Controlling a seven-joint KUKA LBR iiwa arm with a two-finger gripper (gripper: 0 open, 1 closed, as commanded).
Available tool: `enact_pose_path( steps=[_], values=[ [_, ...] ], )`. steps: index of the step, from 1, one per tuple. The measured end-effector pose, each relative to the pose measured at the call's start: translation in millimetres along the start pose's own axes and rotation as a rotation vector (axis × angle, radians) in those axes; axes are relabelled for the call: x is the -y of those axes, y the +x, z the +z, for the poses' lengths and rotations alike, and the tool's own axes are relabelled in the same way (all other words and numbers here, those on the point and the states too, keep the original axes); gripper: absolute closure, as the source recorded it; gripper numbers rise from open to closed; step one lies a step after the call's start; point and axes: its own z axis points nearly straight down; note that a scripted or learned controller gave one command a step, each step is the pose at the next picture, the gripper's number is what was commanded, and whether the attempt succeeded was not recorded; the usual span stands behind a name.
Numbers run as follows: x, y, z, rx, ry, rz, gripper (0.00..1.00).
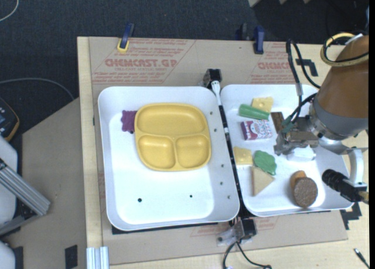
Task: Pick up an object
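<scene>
The pincer [285,145] hangs low in the right bin [328,203], its state I cannot tell; the green wedge [265,161] lies just beside it; descend squarely, avoiding the neighbouring yellow wedge [259,181].

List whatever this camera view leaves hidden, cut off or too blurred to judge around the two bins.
- Purple object, camera view: partly hidden behind the yellow divided plate; its shape is unclear.
- Gripper, camera view: fingers too blurred to judge.
- Right bin, camera view: its right part is covered by the arm.
- Red-and-white packet: print too small to read.
</scene>
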Motion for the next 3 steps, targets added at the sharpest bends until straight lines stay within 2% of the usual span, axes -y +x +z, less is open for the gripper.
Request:
enact_pose_path(
  steps=[1, 2, 3],
  values=[
    [-4, 0, -1, 0.002, -0.006, -0.001, 1.0],
    [2, -6, -21, 0.004, -0.01, -0.001, 1.0],
    [1, -5, -20, 0.003, -0.009, -0.002, 1.0]
  ],
)
